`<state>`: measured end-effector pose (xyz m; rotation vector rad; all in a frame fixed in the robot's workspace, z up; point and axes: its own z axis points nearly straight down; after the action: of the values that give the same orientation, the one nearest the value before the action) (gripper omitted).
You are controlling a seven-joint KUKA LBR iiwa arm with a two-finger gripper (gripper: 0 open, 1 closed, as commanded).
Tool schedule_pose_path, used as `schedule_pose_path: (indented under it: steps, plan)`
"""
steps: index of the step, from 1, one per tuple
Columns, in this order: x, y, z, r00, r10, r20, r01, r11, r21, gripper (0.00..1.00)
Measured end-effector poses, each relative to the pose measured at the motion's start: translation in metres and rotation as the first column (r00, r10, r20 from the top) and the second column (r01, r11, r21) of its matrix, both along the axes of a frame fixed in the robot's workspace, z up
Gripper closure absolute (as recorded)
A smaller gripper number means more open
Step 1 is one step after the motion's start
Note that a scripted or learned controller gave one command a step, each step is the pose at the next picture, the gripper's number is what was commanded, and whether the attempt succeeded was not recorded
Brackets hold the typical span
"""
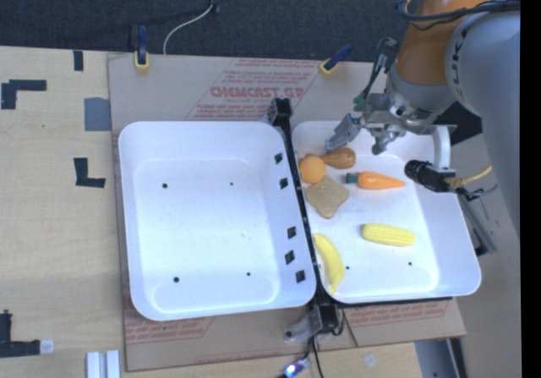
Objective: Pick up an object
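The right bin (439, 275) holds several toy foods: an orange (312, 169), a brown potato-like piece (341, 158), a carrot (379, 183), a tan bread slice (326, 197), a corn cob (389, 236) and a banana (330, 260). My gripper (362, 137) hangs over the bin's far edge, just above and right of the brown piece. Its two grey fingers (344, 131) are spread apart, open, with nothing between them.
The left bin (148, 224) lies beside the right one, with a black divider (292, 199) of clips between them. Both rest on a cardboard sheet (245, 89) held by clamps. A cable (190, 17) runs along the far side. The arm's grey body (499, 72) fills the right.
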<state>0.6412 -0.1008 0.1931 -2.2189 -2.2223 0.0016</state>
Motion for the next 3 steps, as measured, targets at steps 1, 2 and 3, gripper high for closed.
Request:
schedule_pose_path:
  steps: [1, 2, 3]
  plan:
    - [-0.051, -0.022, -0.039, 1.0, -0.004, -0.006, 0.004, 1.0, 0.0, 0.0]
    - [-0.049, -0.021, -0.027, 1.0, -0.001, -0.001, 0.001, 1.0, 0.0, 1.0]
    - [-0.067, 0.029, 0.074, 1.0, 0.005, 0.01, -0.005, 1.0, 0.001, 1.0]
